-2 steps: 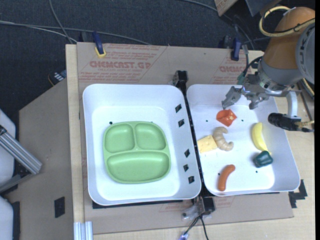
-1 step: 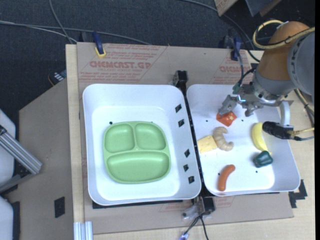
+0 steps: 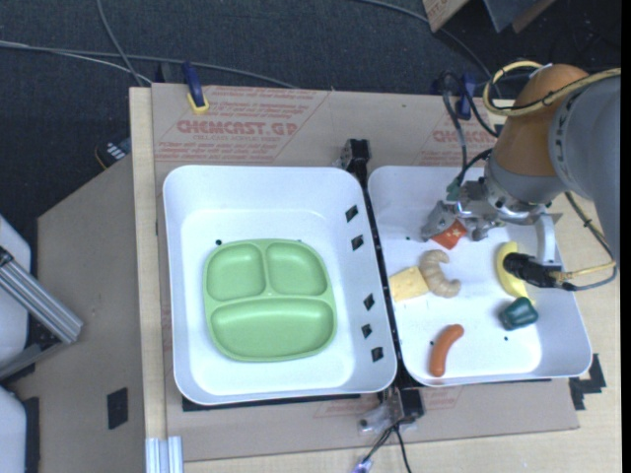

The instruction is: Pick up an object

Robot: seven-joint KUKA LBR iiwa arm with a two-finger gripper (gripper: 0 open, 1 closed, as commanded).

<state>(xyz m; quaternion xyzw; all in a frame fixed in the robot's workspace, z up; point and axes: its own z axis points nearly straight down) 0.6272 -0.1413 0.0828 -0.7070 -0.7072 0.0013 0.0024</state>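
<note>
Over right bin (image 3: 562, 363), gripper (image 3: 452, 223) (low)

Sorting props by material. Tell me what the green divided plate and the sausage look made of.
Green divided plate: likely molded plastic, matte to satin; uniform pale green, soft rounded compartment ridges, faint sheen.
Sausage: probably toy plastic or rubber, smooth; even orange-red colour with a slight gloss, no real-food texture. The look leaves open which of the two.

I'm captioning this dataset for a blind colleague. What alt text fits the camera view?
A grey robot arm with an orange band reaches from the right, its gripper low over a small red object in the right white bin, which also holds toy foods including a sausage and a banana. The left white bin holds a green divided plate.
</note>
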